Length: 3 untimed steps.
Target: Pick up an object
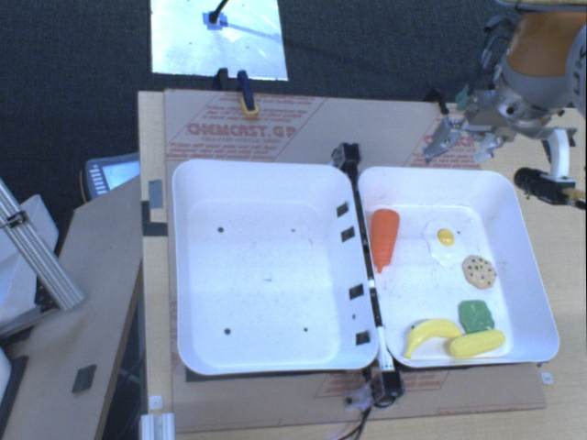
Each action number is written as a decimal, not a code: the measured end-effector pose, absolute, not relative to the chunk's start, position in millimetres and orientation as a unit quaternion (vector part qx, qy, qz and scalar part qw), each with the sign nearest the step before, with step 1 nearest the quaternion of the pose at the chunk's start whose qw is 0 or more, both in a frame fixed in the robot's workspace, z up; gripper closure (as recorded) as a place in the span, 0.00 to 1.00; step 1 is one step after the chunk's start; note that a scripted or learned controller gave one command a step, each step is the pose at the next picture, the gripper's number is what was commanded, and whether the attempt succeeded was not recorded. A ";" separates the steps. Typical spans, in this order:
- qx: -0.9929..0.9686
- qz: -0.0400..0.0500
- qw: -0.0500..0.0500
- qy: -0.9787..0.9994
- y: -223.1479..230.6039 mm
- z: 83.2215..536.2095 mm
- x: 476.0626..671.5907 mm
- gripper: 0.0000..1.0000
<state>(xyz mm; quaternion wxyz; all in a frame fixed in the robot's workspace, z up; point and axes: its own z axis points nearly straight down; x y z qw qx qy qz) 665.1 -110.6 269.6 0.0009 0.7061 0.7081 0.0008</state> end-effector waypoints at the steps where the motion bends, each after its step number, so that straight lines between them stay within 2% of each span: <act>1: 0.702 0.009 0.007 0.712 -11.8 457.1 669.8 0.00; 2: 0.704 0.002 0.003 0.710 -18.0 457.3 669.1 1.00; 3: 0.704 0.004 0.004 0.710 10.3 541.0 668.3 1.00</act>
